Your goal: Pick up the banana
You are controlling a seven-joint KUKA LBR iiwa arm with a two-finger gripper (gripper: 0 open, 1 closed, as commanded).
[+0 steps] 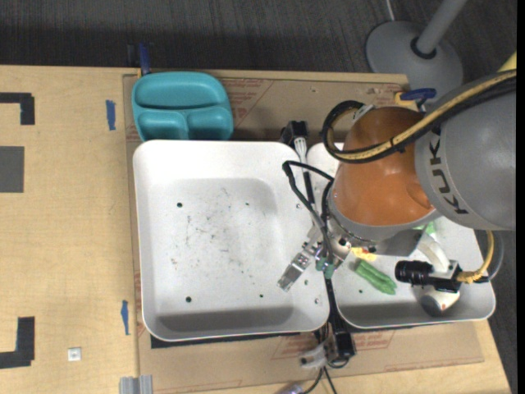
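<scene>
Scuffed white bin (213, 220) at left on a tan bench (66, 220), touching a second white bin (484, 306) at right. Teal divided tray (182, 105) just behind the left one. Green object (376, 276) lying in the right one.

Bright even light, soft shadows, sharp

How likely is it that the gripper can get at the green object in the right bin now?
Probably yes. The green object lies uncovered in the right bin, close beside the gripper, and nothing rests on it or stands between them.
</scene>
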